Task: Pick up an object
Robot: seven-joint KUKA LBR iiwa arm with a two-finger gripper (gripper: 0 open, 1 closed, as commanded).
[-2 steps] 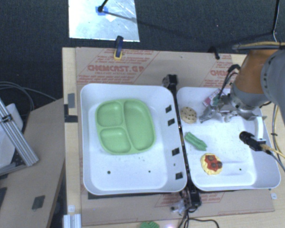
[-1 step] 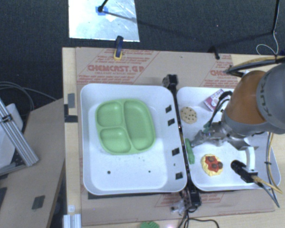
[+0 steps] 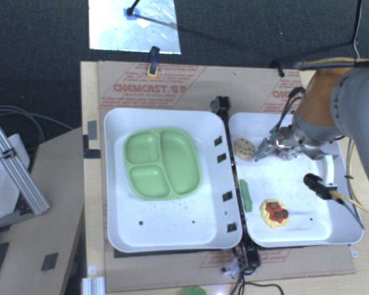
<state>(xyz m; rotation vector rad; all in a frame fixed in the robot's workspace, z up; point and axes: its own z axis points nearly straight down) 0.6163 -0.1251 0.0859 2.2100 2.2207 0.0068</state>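
Left bin (image 3: 172, 226): one green divided plate (image 3: 162, 163). Right bin (image 3: 338, 223): one cookie (image 3: 244, 147), one green pod (image 3: 246, 195), one pizza slice (image 3: 274, 212). Gripper (image 3: 261, 151) beside the cookie; whether it is open or closed cannot be told.

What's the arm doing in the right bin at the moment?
The KUKA arm is reaching into the right bin from the right. Its gripper is low, right beside the chip cookie near the bin's left wall, and nothing is visibly held. A green pod-shaped toy and a small toy pizza lie nearer the front of that bin, apart from the gripper. The left bin holds a green divided plate.
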